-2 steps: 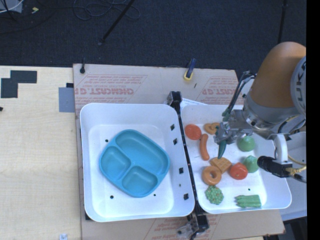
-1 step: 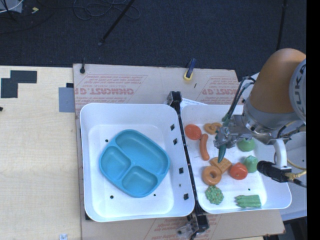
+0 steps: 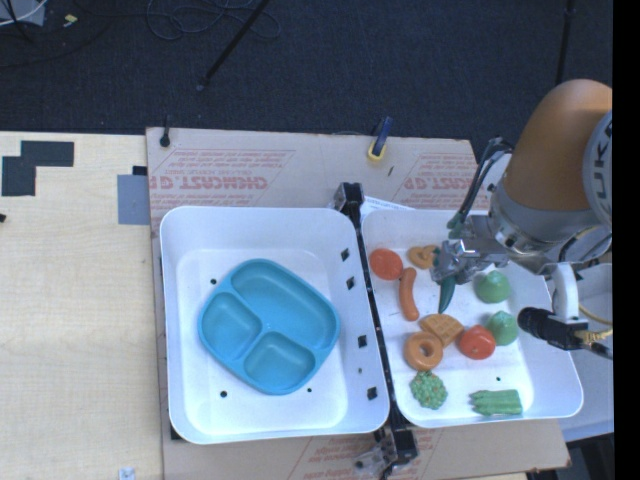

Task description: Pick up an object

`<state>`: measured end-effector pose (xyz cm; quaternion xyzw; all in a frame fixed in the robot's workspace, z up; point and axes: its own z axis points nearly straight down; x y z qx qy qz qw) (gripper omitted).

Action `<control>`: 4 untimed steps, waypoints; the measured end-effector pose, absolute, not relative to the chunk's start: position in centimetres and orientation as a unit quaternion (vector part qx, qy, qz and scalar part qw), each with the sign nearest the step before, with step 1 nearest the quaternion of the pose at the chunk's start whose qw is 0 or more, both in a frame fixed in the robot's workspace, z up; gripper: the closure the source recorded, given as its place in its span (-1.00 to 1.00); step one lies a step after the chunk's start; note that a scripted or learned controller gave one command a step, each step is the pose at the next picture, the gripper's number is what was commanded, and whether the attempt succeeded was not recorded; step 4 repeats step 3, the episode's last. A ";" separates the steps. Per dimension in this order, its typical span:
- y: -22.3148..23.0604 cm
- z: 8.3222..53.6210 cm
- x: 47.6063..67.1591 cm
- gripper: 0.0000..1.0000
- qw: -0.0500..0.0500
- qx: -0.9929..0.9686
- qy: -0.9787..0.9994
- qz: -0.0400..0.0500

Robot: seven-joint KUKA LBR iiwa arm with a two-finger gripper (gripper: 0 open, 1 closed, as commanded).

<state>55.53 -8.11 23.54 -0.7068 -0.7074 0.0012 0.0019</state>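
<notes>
The arm (image 3: 560, 158) comes in from the right of the frame, its orange band high at the upper right, and its tool (image 3: 452, 268) hangs over the upper middle of the right bin (image 3: 560, 403). A dark green, pointed piece (image 3: 446, 294) dangles straight down from the tool, pinched between its fingers and raised above the other toy food.

Below and around it the right bin is crowded. A red tomato (image 3: 386, 263) lies at the upper left, an orange sausage (image 3: 408, 294) just beside it, and a small pretzel (image 3: 422, 257) near the tool. Toward the middle sit a tan pastry (image 3: 441, 327) and a doughnut (image 3: 424, 351), with a broccoli floret (image 3: 430, 390) at the lower edge. To the right lie a red fruit (image 3: 477, 343), two green round pieces (image 3: 492, 288) (image 3: 502, 327) and a green ridged piece (image 3: 497, 402).

In the left bin (image 3: 185, 408) a blue divided plate (image 3: 268, 325) lies tilted in the middle. Both bins rest on cardboard (image 3: 240, 173) on the desk (image 3: 70, 318).
</notes>
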 end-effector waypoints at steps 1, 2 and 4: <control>-7.7 23.4 55.7 1.00 0.002 -0.707 -0.707 0.002; -8.4 22.8 56.0 1.00 0.002 -0.707 -0.707 0.002; -7.0 22.6 55.9 1.00 0.003 -0.707 -0.708 0.002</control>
